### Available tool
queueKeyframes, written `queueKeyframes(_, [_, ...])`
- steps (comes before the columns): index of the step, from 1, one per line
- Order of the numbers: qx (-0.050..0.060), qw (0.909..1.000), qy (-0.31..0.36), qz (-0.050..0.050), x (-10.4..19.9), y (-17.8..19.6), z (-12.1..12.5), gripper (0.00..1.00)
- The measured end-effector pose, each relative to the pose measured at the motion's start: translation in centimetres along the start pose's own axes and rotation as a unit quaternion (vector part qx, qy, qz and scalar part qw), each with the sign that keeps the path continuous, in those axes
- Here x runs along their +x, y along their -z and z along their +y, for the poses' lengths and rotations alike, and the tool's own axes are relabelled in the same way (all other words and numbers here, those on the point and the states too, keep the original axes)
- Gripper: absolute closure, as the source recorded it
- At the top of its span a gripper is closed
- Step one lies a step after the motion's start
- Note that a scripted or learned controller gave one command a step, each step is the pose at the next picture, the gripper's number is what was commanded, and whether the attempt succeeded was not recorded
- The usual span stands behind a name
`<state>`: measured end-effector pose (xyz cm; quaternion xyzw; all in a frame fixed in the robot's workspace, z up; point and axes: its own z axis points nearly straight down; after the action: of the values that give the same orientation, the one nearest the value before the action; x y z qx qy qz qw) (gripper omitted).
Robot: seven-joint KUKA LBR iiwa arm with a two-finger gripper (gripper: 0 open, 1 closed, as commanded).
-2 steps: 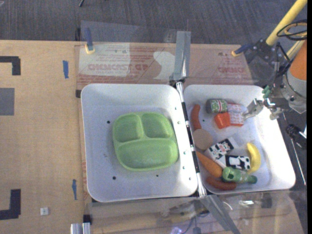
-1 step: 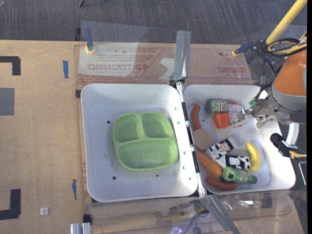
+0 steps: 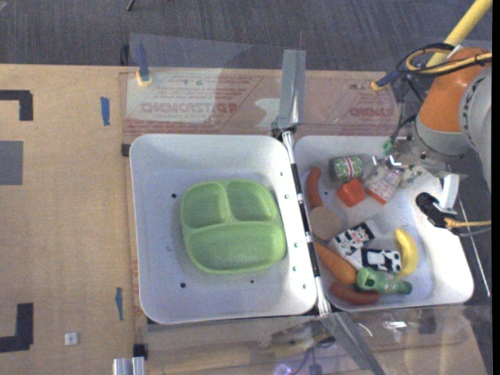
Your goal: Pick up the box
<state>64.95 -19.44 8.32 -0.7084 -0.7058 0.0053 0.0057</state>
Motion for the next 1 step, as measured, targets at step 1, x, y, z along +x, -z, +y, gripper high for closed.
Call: queueKeyframes(1, [-0.006,1.0,0.002,-0.001,0.29,1.02,0.33,1.0])
